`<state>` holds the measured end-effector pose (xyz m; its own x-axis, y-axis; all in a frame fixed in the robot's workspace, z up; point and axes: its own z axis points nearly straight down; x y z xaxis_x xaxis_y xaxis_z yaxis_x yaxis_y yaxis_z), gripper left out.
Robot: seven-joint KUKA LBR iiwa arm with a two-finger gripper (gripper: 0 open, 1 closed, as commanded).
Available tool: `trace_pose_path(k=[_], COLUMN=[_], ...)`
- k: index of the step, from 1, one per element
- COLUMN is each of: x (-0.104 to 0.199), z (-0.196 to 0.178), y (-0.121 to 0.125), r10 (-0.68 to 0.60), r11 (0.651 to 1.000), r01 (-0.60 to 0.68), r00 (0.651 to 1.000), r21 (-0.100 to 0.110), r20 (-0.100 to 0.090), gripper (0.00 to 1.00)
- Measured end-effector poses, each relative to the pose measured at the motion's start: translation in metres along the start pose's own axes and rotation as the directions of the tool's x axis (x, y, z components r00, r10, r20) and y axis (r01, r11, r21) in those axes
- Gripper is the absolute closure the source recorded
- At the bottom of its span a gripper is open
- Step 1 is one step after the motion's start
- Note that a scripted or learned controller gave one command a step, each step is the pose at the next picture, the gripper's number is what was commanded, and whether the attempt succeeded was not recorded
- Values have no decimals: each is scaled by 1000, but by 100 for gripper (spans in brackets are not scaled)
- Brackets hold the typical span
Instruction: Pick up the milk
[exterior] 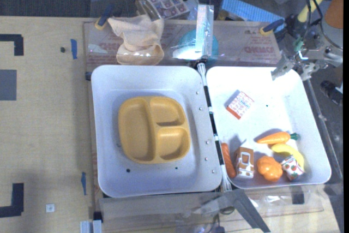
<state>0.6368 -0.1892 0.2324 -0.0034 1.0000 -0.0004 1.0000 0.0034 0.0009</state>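
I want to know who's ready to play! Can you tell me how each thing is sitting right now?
Yellow tray: right way up in left bin.
Milk carton: lying flat, right bin.
Red-and-white box: lying flat, alone.
Carrot: on its side.
Banana: lying beside the carrot.
End effector: above right bin's far corner.

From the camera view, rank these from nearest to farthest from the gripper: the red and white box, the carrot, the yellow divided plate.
Gripper sits at the right bin's far right corner.
1. Red and white box, upper middle of the right bin.
2. Carrot, lower right part of the right bin, above the banana.
3. Yellow divided plate, middle of the left bin.
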Motion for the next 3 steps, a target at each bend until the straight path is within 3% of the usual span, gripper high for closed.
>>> trace_pose_path(k=[1, 2, 3], x=[1, 6, 31], z=[-12, -64, -87], y=[1, 3, 15], r10=[-3, -561, -376], r11=[1000, 828, 927], r01=[3, 561, 376], r00=[1000, 828, 927], r21=[-4, -5, -5], r20=[2, 6, 5], gripper=[100, 100, 100])
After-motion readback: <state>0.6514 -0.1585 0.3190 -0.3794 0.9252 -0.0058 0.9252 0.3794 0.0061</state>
